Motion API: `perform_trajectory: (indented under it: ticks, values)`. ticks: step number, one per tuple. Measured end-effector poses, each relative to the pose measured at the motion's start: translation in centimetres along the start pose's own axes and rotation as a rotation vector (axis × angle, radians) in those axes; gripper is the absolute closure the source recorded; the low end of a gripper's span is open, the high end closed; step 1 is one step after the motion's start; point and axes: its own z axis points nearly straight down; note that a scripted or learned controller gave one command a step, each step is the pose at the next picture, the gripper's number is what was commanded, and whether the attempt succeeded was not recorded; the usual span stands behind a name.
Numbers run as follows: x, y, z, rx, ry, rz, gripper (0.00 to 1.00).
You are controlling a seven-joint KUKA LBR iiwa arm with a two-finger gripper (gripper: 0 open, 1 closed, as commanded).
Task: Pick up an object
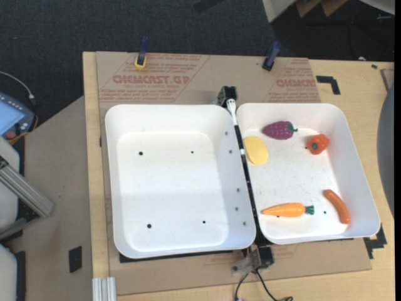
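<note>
In the camera view, two shallow white plastic bins lie side by side on a brown cardboard sheet. The left bin [169, 180] carries only a few small dark holes in its floor. The right bin [357, 162] holds five toy foods. A purple bunch of grapes [279, 130] lies at the far side, and just beside it, close to the wall shared by the two bins, lies a pale yellow lemon-shaped piece [255, 150]. A small orange-red pepper [317, 144] sits to the right of the grapes. At the near side an orange carrot with a green top [287, 211] lies across the floor, and a slim orange-red sausage-like piece [337, 205] lies slanted near the right wall. All five are apart from each other.

No item is lifted, so I judge that the task is at its very beginning. I cannot tell the state of the claw. The next move calls for choosing one item; the carrot or the pepper has free room around it, while the lemon is close to the wall.
</note>
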Motion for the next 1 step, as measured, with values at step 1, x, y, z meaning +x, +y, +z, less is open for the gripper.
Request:
perform_trajectory:
  ticks: [1]
  values:
    - [0.09,0.02,-1.11,-0.005,0.001,-0.002,1.0]
